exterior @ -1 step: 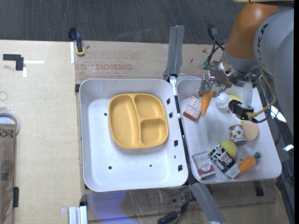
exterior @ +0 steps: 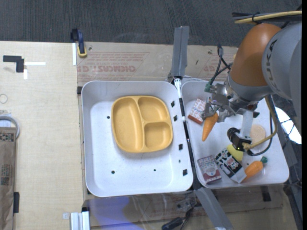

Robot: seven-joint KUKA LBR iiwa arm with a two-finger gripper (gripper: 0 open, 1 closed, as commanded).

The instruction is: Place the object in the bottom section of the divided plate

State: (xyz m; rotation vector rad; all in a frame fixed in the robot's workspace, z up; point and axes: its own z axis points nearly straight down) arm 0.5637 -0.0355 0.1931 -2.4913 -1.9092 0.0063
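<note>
My pincer (exterior: 214, 110) grips the toy carrot (exterior: 208, 125) by its top, over the right bin (exterior: 283, 171). Divided plate (exterior: 142, 123) sits at 9 o'clock, in the left bin (exterior: 96, 171).

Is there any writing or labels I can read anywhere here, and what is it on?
Cardboard sheet behind the bins: red print, upside down, reads roughly "CHEMGAS", not certain.
Robot arm: dark letters on its grey casing, cut off, unreadable.
Small packets in the right bin: print too small to read.
</note>
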